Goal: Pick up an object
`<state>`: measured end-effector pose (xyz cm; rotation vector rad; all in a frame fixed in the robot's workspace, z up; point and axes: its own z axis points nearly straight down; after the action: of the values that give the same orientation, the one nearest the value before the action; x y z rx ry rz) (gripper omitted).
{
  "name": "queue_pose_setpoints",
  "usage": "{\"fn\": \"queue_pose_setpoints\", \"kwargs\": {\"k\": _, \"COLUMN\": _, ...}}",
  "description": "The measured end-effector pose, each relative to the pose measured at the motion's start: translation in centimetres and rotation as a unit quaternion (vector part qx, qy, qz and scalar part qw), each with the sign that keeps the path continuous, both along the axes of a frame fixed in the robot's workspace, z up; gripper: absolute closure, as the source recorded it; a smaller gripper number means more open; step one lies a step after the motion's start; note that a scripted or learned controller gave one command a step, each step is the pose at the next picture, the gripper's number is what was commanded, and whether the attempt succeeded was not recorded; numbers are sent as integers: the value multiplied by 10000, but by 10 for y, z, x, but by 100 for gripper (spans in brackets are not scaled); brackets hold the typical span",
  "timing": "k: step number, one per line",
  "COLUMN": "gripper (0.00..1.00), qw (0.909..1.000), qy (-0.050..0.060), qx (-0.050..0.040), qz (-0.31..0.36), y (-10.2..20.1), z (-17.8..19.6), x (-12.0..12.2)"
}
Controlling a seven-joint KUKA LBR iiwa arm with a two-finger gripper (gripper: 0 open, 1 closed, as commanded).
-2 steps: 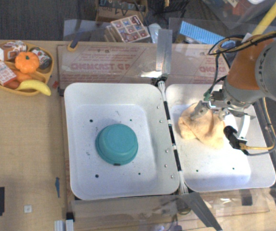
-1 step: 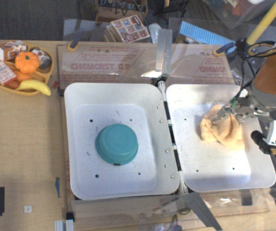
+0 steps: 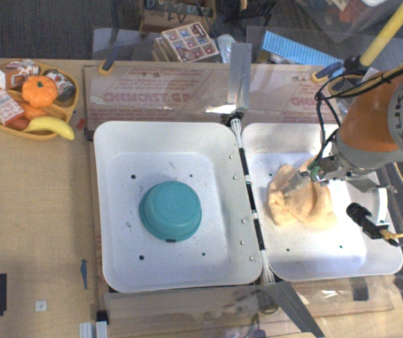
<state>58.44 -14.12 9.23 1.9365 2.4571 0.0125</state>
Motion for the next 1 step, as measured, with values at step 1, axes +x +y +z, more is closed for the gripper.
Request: {"fn": "queue_pose_setpoints", "kwargs": {"k": 1, "gripper": 100, "qw": 10000, "qy": -29, "qx": -4, "qz": -34, "y": -4, "z": 11, "x": 1}}
